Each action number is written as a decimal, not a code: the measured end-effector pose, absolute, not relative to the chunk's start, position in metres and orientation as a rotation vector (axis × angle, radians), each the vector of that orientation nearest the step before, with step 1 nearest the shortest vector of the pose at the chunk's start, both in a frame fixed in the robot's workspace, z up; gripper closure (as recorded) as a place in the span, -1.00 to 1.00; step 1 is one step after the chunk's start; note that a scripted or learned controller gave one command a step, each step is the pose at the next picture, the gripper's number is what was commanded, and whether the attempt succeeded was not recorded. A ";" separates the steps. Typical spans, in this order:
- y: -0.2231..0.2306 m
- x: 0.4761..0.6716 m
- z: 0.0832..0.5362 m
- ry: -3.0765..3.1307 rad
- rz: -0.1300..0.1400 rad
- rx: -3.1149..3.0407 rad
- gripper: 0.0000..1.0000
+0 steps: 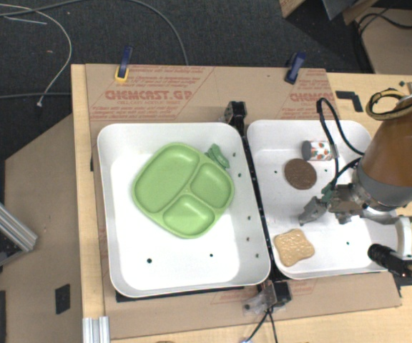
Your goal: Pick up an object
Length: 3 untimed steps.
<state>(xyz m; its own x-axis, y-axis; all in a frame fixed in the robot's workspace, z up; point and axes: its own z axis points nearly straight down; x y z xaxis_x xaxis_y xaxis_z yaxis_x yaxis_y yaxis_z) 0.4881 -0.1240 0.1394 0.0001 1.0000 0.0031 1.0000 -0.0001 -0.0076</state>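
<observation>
In the right bin [349, 259] lie a round brown disc [300, 174], a small grey cup with red dots [317, 150] and a tan square cracker [293, 247]. My gripper [313, 211] hangs low over the middle of this bin, pointing left. It sits between the brown disc above it in the view and the cracker below it, and nothing is visibly held. The orange band of the arm [398, 156] rises on the right.
The left bin [120, 256] holds a green divided plate [183, 189] with a small dark green piece [218, 156] at its upper right edge. A black cable [329, 131] loops over the right bin's back. Blue clamps [124, 63] hold the cardboard base.
</observation>
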 end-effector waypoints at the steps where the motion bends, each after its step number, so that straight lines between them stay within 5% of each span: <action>1: -0.123 0.489 0.089 -2.218 -0.003 -2.221 -1.00; 2: -0.123 0.491 0.103 -2.223 -0.010 -2.223 1.00; 3: -0.119 0.489 0.147 -2.225 -0.004 -2.222 1.00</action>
